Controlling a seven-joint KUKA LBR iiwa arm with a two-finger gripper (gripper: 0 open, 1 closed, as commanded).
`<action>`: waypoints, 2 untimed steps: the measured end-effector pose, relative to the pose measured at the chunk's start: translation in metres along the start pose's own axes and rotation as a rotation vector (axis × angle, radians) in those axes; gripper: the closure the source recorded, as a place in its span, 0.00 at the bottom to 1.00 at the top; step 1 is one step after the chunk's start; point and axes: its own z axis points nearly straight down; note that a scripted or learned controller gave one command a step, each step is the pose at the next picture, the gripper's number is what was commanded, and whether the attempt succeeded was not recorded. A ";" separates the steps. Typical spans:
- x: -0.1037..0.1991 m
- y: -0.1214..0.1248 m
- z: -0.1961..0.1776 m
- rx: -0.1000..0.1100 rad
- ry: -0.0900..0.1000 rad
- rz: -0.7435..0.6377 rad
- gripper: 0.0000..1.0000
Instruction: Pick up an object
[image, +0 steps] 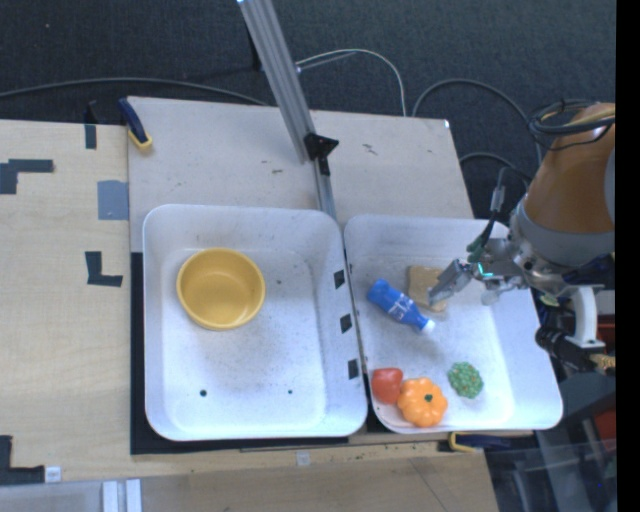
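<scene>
In the right bin (520, 330) lie a blue bottle (398, 304), a tan flat piece (424, 279), a red tomato (387, 382), an orange pumpkin (422, 401) and a green broccoli-like piece (465, 379). My gripper (466, 290) hangs low over the upper right part of that bin, open. One grey finger (447, 284) slants down onto the right edge of the tan piece; the other sits further right. Nothing is between them. The blue bottle lies just left of the gripper.
The left bin (160, 330) holds a yellow bowl (221, 288). A grey metal post (290, 85) slants in from the top to the seam between the bins. Cables trail across the dark floor behind the bench.
</scene>
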 end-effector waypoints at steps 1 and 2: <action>0.000 -0.001 0.064 0.007 0.001 0.001 0.00; -0.006 -0.002 0.110 0.006 0.000 0.001 0.00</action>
